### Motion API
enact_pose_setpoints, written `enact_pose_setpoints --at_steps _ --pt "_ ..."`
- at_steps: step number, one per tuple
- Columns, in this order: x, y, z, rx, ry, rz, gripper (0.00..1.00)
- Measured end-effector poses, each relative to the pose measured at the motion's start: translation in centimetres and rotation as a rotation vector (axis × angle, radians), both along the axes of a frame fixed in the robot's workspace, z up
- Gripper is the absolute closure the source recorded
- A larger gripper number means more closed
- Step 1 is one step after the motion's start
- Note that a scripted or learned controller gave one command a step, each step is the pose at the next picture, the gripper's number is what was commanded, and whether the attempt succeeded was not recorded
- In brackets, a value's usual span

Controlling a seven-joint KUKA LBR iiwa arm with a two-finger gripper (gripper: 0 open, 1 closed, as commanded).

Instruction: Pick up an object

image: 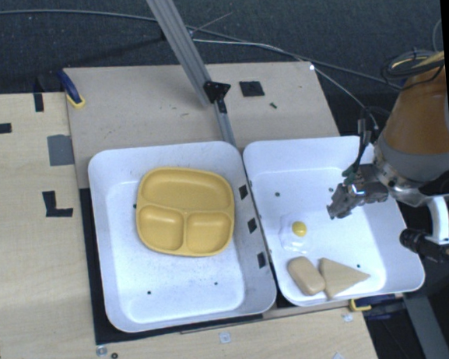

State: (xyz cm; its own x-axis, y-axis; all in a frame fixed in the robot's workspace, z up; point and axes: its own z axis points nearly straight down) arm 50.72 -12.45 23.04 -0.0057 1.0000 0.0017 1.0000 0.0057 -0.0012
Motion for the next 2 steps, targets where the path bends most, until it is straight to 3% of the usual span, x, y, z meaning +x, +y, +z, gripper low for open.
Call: enact_pose_setpoints --at_steps 2 --pt "-1.6 10.5 1.0 0.000 0.001 0.001 1.00"
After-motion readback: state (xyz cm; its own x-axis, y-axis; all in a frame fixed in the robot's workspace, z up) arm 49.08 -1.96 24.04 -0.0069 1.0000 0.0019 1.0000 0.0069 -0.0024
